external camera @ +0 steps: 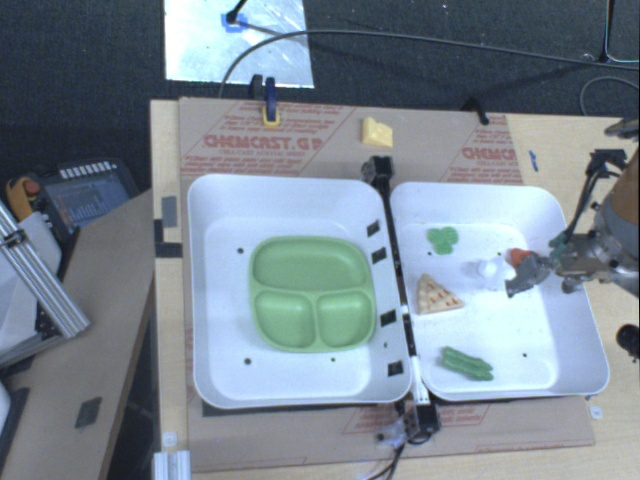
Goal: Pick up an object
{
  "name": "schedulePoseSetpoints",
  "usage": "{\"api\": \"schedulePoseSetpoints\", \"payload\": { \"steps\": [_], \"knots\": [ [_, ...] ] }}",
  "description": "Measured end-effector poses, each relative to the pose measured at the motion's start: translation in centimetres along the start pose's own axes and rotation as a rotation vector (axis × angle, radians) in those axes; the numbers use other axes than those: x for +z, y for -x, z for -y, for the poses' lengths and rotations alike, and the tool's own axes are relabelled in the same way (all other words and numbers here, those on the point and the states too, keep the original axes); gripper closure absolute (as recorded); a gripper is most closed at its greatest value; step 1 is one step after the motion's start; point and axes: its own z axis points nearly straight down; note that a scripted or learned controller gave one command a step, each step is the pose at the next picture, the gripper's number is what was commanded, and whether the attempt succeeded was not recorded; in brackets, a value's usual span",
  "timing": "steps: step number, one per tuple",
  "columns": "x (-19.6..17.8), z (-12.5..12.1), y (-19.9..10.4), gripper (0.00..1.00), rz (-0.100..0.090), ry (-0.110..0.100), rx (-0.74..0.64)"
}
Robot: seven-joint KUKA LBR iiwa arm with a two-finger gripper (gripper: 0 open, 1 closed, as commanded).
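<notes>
Here, nearest the camera, a knobbly green pod (467,363) lies in the right bin (575,368). Beyond it rest a triangular pizza slice (437,295), a pale translucent lump (489,271), hard to identify, and a green leafy piece (442,236). The gripper (522,276), arm cropped at the right, hovers beside a red item (520,257); its opening cannot be told. The left bin (215,228) holds a smooth green compartment plate (311,293). A yellow block (377,132) sits on the desk (330,133).

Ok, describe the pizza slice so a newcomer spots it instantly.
Find the right white bin. Near its left wall lies the pizza slice, below the green broccoli and above the green bean pod. It alone is a tan triangle.
</notes>
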Motion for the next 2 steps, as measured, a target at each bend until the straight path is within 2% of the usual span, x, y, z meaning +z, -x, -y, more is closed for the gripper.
{"api": "schedulePoseSetpoints", "payload": {
  "steps": [1,2],
  "knots": [
    [-0.5,-0.2,0.0,0.00,0.003,0.011,-0.003],
    [3.8,0.2,-0.3,0.00,0.001,0.008,-0.001]
  ]
}}
